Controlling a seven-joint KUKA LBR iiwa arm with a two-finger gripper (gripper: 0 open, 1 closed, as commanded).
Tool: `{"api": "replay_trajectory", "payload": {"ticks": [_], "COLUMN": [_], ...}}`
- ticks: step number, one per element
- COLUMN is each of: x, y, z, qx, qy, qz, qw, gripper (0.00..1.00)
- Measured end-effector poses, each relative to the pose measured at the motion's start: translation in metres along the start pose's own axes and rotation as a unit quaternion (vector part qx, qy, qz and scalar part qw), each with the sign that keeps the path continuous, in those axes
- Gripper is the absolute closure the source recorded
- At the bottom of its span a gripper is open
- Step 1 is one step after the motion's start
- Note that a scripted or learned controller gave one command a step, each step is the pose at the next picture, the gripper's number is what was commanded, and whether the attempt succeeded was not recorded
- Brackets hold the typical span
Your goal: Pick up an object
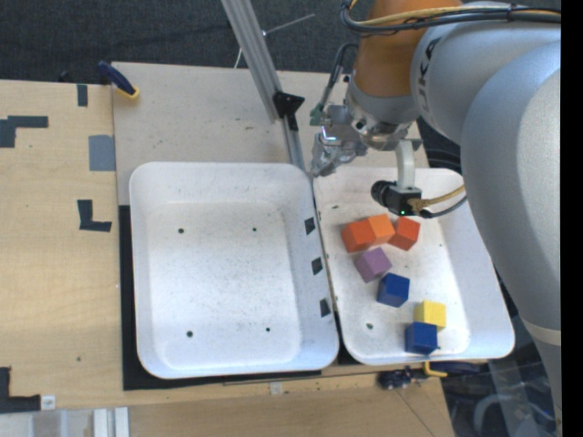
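Observation:
Several small blocks lie in the right bin (474, 262). An orange block (366, 232) touches a smaller red-orange one (406, 233). A purple block (372, 263) sits just in front of them, then a blue block (393, 289). Nearest the front rim, a yellow block (431, 313) rests against a second blue block (421, 337). My gripper (326, 156) hangs over the far left corner of the right bin, up and to the left of the orange block and apart from all the blocks. Nothing shows in its grasp.
The left bin (155, 244) holds only a few dark specks. A slanted metal bar (260, 53) runs down to the gap between the bins beside the gripper. A black part with a green light (398, 198) hangs off the wrist above the blocks. A blue-and-yellow clamp (118, 78) lies far left.

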State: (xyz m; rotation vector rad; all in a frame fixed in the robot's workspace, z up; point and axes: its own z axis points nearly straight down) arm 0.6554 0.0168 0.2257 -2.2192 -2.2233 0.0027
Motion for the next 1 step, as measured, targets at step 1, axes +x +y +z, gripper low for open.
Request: {"api": "replay_trajectory", "payload": {"ticks": [1], "x": [0.0519], "y": [0.0016], "z": [-0.0135], "qx": [-0.001], "qy": [0.002], "qz": [-0.002], "qw": [1.0000], "gripper": [1.00]}}
